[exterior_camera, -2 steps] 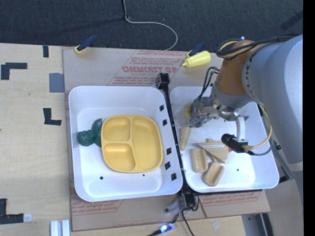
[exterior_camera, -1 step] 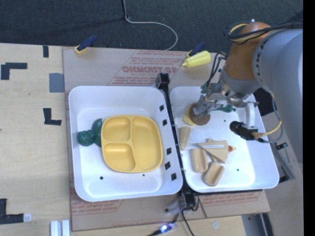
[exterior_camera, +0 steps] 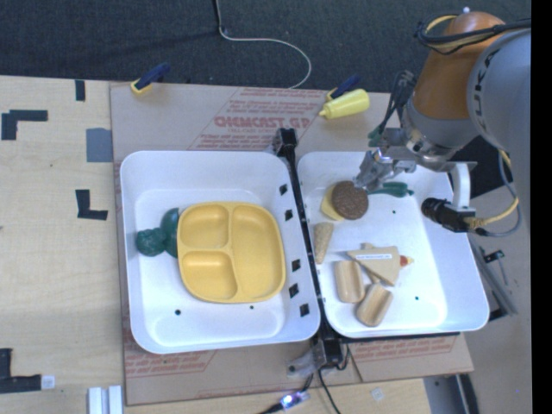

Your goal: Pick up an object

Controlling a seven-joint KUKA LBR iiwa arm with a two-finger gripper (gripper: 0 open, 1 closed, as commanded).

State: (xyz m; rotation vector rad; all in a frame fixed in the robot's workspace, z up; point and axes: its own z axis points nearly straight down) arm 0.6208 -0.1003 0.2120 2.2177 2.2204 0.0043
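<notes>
A slanted view from above showed a wooden bench (exterior_camera: 52, 257) carrying two shallow white bins side by side on a sheet of cardboard (exterior_camera: 250, 119). The left bin (exterior_camera: 142, 317) held a yellow divided plate (exterior_camera: 231, 251) with three compartments, lying flat near the middle, and a dark green toy (exterior_camera: 157, 238) touching the plate's left edge. The right bin (exterior_camera: 448, 300) held a small group of toy foods. A round brown patty (exterior_camera: 350, 201) lay near the bin's upper left, overlapping a yellow piece (exterior_camera: 330, 207) beside it. A pale wedge (exterior_camera: 323, 241) lay near the divider between the bins. Lower down, two tan rolls (exterior_camera: 348, 280) (exterior_camera: 374, 304) lay close together, and a tan sandwich slice (exterior_camera: 382, 262) sat just above them. The grey arm (exterior_camera: 509, 67), with its orange band (exterior_camera: 448, 67), reached in from the right over the upper part of the right bin. Its tool (exterior_camera: 373, 172) hung just above and to the right of the patty; whether it was released or clenched could not be told, and nothing showed between its tips. A green object (exterior_camera: 397, 189) lay just beside the tool. A yellow clamp (exterior_camera: 347, 103) and a blue-and-yellow clamp (exterior_camera: 148, 78) sat at the cardboard's far edge, and a thin white cable (exterior_camera: 259, 40) curled across the dark floor beyond.
</notes>
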